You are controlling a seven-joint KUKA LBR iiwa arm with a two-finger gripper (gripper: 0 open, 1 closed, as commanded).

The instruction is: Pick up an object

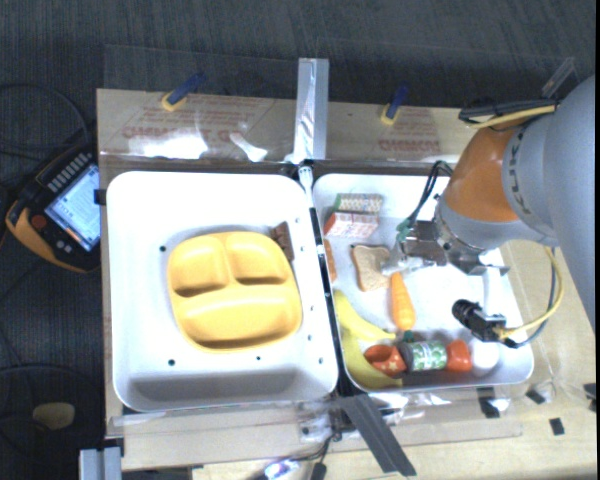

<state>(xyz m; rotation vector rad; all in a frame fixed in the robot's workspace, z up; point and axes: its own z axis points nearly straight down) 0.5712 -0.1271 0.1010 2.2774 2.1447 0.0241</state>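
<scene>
Carrot [402, 301] upright, long axis top-to-bottom, beside banana [352, 334].

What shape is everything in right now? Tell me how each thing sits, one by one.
Yellow tray: flat in the left bin, nothing on it.
Carrot: lying in the right bin.
Banana: lying along the right bin's left side.
Bottle: on its side beside the banana.
Bread slice: lying flat.
Small box: at the right bin's far end.
Gripper: low over the bread and carrot.

An orange carrot [402, 301] lies lengthwise in the right bin [515, 298], just beside a bread slice [371, 266]
</scene>
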